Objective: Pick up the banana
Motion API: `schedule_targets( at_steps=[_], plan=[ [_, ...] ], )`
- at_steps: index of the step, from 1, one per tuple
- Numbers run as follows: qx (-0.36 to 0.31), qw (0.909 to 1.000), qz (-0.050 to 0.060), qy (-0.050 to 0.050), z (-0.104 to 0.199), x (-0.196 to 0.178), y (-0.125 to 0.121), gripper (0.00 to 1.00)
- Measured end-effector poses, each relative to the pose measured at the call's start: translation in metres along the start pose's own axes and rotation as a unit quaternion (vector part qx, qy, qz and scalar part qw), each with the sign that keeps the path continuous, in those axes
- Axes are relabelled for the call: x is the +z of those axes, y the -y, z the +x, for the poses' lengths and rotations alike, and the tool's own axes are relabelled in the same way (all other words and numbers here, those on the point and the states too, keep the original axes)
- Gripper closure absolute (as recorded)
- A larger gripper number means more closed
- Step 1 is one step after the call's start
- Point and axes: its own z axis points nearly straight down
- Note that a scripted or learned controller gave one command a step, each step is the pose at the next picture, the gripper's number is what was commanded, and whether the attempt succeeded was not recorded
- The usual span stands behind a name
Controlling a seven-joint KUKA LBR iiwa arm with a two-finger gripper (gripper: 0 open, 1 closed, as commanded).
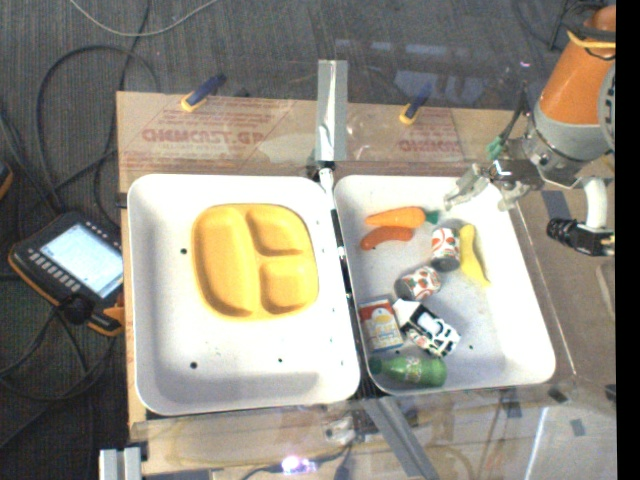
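The yellow banana (472, 253) lies lengthwise in the right bin (520, 308), near its far right side. My gripper (485, 192) hangs above the bin's back edge, a little beyond the banana's far end and apart from it. Its two fingers are spread open with nothing between them. The grey arm with its orange band (578, 80) reaches in from the upper right.
Left of the banana are a carrot (397, 215), an orange piece (385, 236) and two small cans (443, 244) (420, 283). A carton (380, 326), a black-and-white item (436, 332) and a green object (410, 370) crowd the bin's front. The left bin (160, 358) holds a yellow divided tray (258, 258).
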Motion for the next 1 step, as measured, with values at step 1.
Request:
schedule_targets(
  at_steps=[1],
  plan=[
    [0.071,0.9974,-0.003,-0.004,-0.0211,0.1214,0.0179,0.00]
  ],
)
